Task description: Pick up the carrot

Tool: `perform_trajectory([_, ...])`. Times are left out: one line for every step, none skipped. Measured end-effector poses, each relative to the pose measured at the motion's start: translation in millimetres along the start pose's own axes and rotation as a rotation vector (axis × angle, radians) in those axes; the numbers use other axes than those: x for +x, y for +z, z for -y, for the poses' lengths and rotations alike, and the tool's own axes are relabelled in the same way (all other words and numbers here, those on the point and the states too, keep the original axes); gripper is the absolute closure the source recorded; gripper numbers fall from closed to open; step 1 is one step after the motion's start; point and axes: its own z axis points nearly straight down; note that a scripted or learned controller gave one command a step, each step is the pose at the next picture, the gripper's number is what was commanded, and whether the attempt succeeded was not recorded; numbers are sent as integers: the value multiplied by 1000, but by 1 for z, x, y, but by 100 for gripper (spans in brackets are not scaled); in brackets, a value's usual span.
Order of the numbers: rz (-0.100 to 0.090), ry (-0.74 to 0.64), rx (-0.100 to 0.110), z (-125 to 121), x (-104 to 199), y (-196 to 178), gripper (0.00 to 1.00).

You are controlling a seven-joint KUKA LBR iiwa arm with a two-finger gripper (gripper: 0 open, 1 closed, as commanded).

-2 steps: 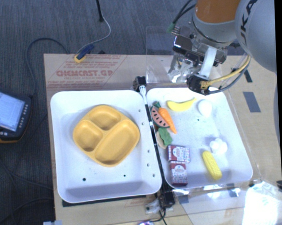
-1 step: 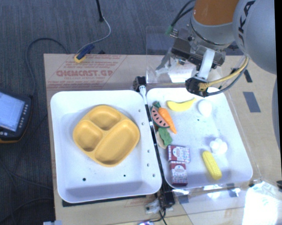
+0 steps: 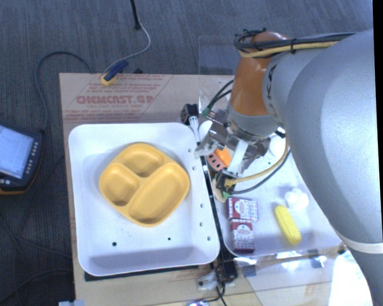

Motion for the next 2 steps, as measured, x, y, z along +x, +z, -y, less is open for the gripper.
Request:
perform_trajectory([-8, 124, -10, -46, -66, 16, 0])
perform_trajectory([-23, 353, -15, -57, -107, 107, 0])
